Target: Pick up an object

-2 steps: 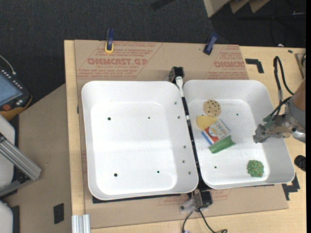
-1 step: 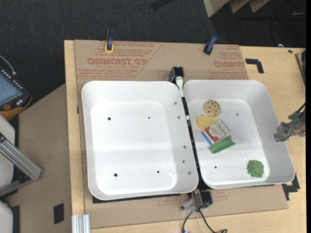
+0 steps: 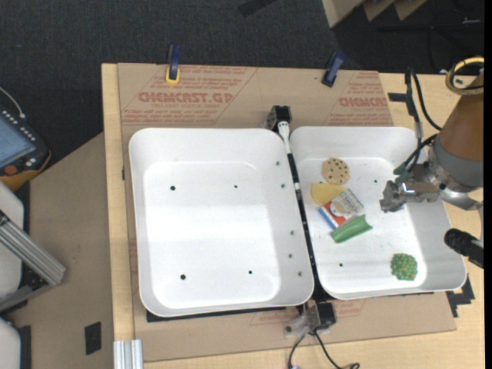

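Since the gripper (image 3: 390, 199) hangs by the green block (image 3: 351, 229), jaws unreadable to us, we judge it light and stiff; pinch its long sides.

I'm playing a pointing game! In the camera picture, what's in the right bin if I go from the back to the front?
Cookie → yellow piece → red, white and blue packet → green block → fuzzy green ball.

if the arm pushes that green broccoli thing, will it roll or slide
The broccoli looks rounded and knobbly, so it would probably tumble rather than slide cleanly. It lies near the right bin's front corner, so a push may wedge it against the wall. It is likely light for its size.
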